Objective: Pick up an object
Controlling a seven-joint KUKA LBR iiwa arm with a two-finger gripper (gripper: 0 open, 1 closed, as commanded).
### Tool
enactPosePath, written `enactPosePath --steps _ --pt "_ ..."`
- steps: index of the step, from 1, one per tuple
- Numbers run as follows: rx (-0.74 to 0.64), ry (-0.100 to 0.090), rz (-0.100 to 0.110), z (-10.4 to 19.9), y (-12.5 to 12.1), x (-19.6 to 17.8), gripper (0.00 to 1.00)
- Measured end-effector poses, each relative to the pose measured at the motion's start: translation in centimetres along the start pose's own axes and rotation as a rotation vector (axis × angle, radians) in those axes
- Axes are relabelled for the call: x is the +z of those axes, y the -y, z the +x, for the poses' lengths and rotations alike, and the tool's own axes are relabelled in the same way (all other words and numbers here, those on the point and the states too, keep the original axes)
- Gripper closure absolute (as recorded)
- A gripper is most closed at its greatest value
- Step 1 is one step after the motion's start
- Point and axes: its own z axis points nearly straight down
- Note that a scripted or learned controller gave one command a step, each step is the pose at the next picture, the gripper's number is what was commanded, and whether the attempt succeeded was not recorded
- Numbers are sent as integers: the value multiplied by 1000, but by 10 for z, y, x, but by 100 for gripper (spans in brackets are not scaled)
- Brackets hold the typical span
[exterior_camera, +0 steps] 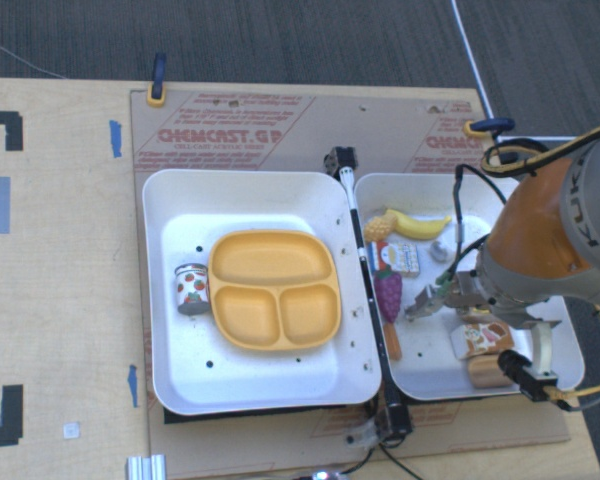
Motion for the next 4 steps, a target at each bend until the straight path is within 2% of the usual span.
enactPosePath --steps 1,4 --pt "1 2 -3 5 17 0 0" --pt "1 3 -2 6 17 0 0"
